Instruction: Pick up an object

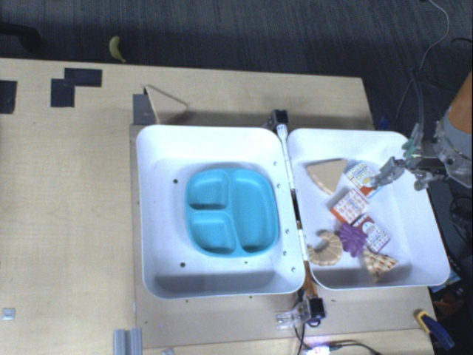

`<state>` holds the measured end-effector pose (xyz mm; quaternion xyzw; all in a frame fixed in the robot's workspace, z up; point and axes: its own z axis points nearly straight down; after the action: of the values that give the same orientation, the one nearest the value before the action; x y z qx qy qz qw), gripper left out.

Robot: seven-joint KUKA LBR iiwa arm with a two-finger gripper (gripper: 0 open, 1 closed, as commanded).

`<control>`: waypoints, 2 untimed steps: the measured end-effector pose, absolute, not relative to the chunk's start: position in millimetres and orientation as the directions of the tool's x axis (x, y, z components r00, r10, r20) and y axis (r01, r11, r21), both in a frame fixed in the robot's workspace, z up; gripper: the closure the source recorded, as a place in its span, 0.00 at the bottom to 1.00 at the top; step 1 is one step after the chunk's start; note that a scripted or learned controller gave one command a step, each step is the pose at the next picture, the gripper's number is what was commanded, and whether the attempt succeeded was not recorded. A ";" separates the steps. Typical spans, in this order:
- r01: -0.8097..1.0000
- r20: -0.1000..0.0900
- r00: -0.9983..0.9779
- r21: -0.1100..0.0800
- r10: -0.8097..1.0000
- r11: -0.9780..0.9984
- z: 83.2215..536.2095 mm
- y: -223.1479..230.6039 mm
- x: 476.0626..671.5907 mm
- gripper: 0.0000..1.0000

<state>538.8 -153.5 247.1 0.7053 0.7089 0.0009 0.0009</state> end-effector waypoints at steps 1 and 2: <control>1.000 -0.004 -0.002 0.012 1.000 0.003 98.4 -198.6 556.3 0.00; 1.000 -0.004 -0.002 0.017 1.000 0.002 90.0 -148.3 512.0 0.00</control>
<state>512.0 -148.3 90.0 0.7064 0.7078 0.0047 0.0075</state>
